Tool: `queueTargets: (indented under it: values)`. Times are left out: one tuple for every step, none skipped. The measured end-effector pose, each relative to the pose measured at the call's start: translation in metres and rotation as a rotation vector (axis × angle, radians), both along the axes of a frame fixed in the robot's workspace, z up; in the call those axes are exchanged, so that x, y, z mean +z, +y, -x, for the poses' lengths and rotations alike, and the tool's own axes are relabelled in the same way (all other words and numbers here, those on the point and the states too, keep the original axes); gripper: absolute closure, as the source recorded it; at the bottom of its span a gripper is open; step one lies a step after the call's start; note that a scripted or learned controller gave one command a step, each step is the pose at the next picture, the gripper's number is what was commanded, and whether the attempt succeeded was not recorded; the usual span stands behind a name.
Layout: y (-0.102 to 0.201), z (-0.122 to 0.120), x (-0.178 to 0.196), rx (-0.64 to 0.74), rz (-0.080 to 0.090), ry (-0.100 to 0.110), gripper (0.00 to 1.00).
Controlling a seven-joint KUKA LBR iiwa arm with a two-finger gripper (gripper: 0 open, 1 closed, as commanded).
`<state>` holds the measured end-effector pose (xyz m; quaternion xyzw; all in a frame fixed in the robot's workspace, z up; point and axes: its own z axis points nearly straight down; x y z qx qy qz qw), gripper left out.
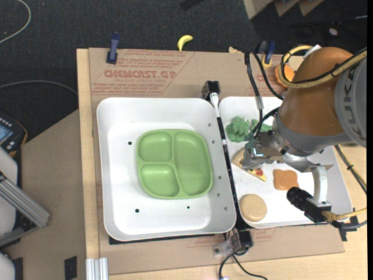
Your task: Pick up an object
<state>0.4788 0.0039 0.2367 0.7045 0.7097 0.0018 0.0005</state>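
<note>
The right bin (274, 217) holds a green leafy toy (238, 128) at its upper left, a small pizza-slice toy (254, 171) in the middle, an orange flat piece (285, 179) to its right, and a round tan cookie-like disc (253, 207) at the front. My gripper (254, 154) reaches down from the orange-and-grey wrist, hovering just above the pizza slice and below the green toy. The wrist hides the back of this bin.
The left bin (116, 156) carries a green divided plate (174, 163) in its middle. A black cylinder part (304, 202) sticks out over the right bin's front right. Cables (254, 80) loop behind the bin. A blue clamp (113, 49) and a yellow banana toy (185, 41) lie at the board's far edge.
</note>
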Motion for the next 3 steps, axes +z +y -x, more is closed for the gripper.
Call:
queueTargets:
  values:
    - [-0.004,-0.001,0.008,-0.006,0.002,0.001,1.0]
    - [0.067,-0.001,0.064,0.002,-0.002,-0.004,1.0]
    - [0.078,-0.002,0.206,-0.003,-0.003,-0.015,1.0]
